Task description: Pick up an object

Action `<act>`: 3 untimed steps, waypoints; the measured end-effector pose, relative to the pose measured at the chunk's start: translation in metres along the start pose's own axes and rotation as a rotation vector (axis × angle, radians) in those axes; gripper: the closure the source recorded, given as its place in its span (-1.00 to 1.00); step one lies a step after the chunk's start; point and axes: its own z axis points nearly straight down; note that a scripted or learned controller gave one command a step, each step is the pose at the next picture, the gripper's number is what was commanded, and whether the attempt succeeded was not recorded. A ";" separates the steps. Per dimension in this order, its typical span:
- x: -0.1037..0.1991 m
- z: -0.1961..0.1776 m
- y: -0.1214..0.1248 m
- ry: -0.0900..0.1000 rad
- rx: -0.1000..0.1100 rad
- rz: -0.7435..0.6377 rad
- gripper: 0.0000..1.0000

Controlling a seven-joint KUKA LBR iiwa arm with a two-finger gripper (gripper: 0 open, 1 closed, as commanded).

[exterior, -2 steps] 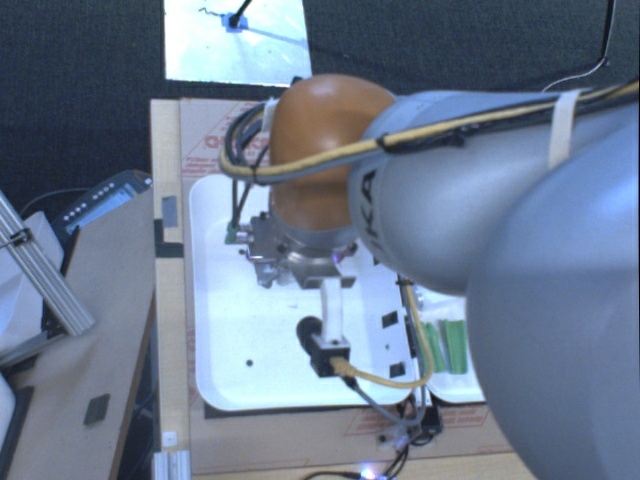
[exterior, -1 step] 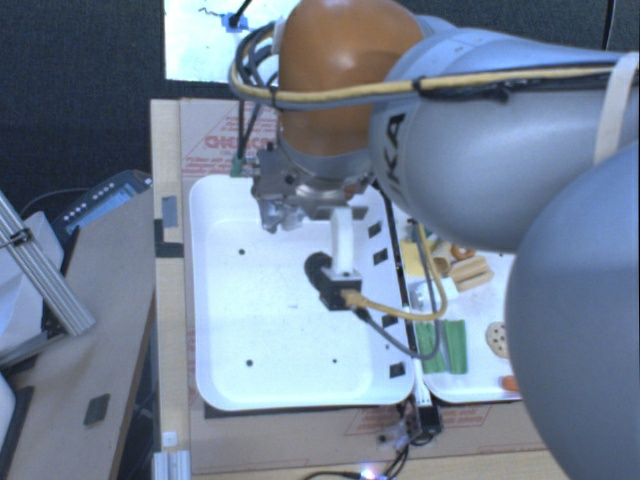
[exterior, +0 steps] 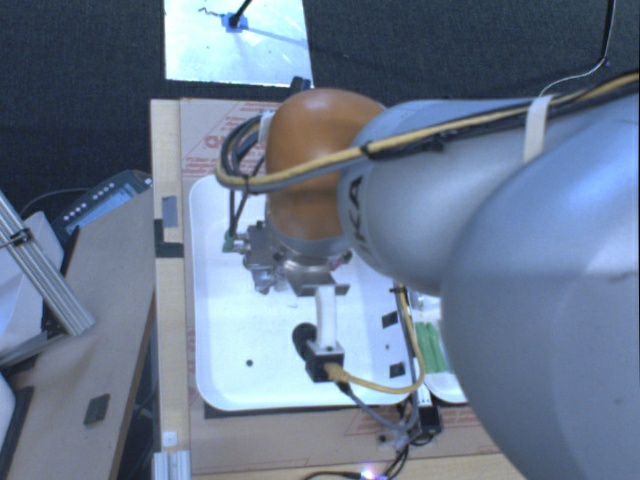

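Object pick risky: gripper (exterior: 290, 271) hangs over left bin (exterior: 215, 298), I can't tell how open; green item (exterior: 430, 343) well apart, may grab nothing.

The arm (exterior: 500, 248) overhangs the white bin (exterior: 215, 368), whose left floor lies mostly bare.

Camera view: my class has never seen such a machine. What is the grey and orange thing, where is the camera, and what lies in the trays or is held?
That is a robot arm, grey with an orange band above its wrist, reaching in from the right. One fixed camera looks down at a slant. The arm's gripper hangs over the left white bin, where I see a small dark speck. In the right bin lies something green, mostly hidden by the arm. Nothing can be seen held.
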 end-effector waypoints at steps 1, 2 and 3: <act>0.001 -0.048 -0.030 0.006 -0.012 -0.004 1.00; 0.000 -0.217 0.015 0.011 -0.030 -0.004 1.00; -0.001 -0.069 -0.033 -0.002 0.005 -0.001 1.00</act>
